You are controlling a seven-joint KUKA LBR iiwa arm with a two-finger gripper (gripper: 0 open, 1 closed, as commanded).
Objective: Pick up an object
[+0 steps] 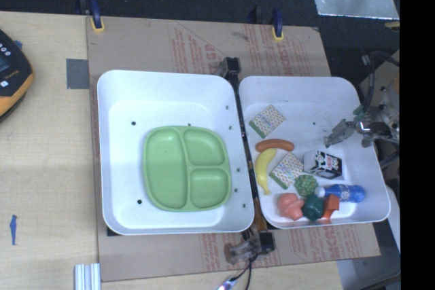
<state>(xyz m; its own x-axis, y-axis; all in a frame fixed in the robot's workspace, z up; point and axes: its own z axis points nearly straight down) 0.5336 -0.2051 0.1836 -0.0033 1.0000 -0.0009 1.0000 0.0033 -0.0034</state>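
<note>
The right white bin (299, 86) holds the loose objects. A brown sausage (274, 145) lies above a yellow banana (264, 167). Two patterned packets lie nearby, one (266, 120) toward the back and one (287, 170) beside the banana. A small black-and-white carton (327, 164) sits right of centre. Along the front wall lie a blue and white bottle (345, 193), a green ball (306, 183), a dark green piece (314, 208) and an orange-red piece (289, 206). My gripper (350, 127) hangs at the bin's right side, above and right of the carton, with nothing visibly in it.
The left white bin (119, 95) bears a green divided plate (186, 168). A yellow and black device (10, 78) lies at the bench's far left. Blue clamps (276, 22) hold the brown board at the back. Cables and arm parts (382, 112) crowd the right edge.
</note>
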